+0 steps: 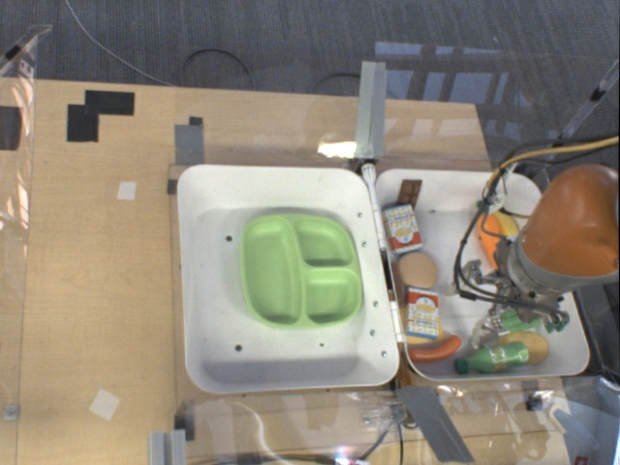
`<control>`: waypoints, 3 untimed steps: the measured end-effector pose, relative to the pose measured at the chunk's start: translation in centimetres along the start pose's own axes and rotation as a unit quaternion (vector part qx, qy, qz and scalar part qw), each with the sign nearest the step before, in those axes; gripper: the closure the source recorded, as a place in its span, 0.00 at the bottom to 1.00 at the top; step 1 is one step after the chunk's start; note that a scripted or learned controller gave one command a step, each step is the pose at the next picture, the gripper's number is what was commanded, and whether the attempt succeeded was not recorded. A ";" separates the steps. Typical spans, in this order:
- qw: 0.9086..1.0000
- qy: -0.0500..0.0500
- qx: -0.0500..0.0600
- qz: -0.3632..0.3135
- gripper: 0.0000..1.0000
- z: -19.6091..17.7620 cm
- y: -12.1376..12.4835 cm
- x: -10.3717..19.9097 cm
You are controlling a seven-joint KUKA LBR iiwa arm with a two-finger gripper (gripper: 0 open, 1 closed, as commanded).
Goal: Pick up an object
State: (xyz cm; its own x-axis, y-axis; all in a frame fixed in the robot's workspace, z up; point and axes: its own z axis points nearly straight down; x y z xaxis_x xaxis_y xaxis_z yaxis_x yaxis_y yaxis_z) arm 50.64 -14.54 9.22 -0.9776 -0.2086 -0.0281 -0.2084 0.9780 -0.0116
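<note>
Where printing shows: two small cartons [401, 227] and [422, 313] in right bin [441, 190], red-and-white labels, wording too small to read.
Gripper [506, 320]: low over right bin's near corner, under orange band [577, 223]; finger state cannot be told.
Nearest objects: green bottle [496, 358] lying flat just beside gripper; red sausage [434, 348] left of bottle.
Left bin [194, 279]: green divided tray [299, 269].

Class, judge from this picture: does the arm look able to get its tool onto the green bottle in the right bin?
Probably yes. The green bottle lies uncovered near the front wall of the right bin, and the tool hangs just above it, nothing between them.
</note>
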 end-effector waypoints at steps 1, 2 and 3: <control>0.999 0.004 -0.003 -0.033 0.00 0.2 3.3 -5.8; 0.999 -0.004 0.000 -0.035 1.00 -1.3 3.3 -6.3; 0.999 0.003 -0.003 -0.032 1.00 -14.0 4.4 -13.6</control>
State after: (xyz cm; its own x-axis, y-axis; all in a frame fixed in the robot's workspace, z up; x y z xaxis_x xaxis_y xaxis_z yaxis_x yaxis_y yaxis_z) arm 62.65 -7.36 23.51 -0.9622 -0.2716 -0.0224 -0.2715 0.9624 -0.0068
